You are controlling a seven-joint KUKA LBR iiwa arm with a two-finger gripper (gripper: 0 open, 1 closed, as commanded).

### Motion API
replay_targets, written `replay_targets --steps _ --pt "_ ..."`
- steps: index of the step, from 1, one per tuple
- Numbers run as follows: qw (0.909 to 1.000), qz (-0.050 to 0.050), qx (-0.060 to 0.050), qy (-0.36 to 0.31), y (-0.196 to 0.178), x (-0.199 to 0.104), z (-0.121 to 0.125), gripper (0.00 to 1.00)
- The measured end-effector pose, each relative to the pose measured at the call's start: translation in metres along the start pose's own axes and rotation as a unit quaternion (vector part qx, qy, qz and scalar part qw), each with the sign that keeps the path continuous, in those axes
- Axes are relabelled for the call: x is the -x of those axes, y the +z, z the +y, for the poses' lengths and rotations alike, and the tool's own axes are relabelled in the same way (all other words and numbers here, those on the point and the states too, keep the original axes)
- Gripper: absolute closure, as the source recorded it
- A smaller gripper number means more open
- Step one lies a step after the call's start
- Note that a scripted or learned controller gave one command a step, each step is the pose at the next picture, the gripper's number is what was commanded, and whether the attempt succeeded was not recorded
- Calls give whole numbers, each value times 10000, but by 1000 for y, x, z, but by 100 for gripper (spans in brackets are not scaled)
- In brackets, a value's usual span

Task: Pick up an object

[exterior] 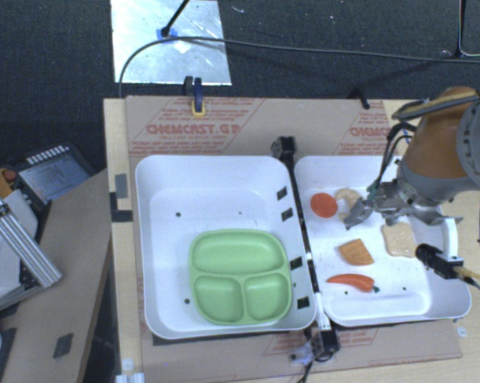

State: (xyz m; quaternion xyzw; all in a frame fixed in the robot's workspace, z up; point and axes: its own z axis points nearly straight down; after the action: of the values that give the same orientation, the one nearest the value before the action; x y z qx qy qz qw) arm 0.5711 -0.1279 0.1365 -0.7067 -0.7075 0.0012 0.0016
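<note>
A: How should the pick be done well?

B: The gripper (359, 214) is seen low in the right bin (444, 301), between the pale curved piece (348, 196) at its 12 o'clock and the orange wedge (355, 253) at its 6 o'clock. One target should be settled on and squarely centred before any closing (crowding invites a nudge rather than a grasp). Whether the gripper is wide or narrow cannot be told, and nothing is seen held.

A: And the objects?

B: Small toy foods: a round red-orange piece (324, 205) at the gripper's 9 o'clock, a long red pepper (351, 282) nearer the front wall, a tan slice (399, 239) at 4 o'clock. A green divided plate (239, 275) lies in the left bin (159, 229).
</note>
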Motion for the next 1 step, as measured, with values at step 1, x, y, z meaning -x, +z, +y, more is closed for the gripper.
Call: replay_targets --steps 1 --pt "10000 2 2 0 52 -1 0 0"
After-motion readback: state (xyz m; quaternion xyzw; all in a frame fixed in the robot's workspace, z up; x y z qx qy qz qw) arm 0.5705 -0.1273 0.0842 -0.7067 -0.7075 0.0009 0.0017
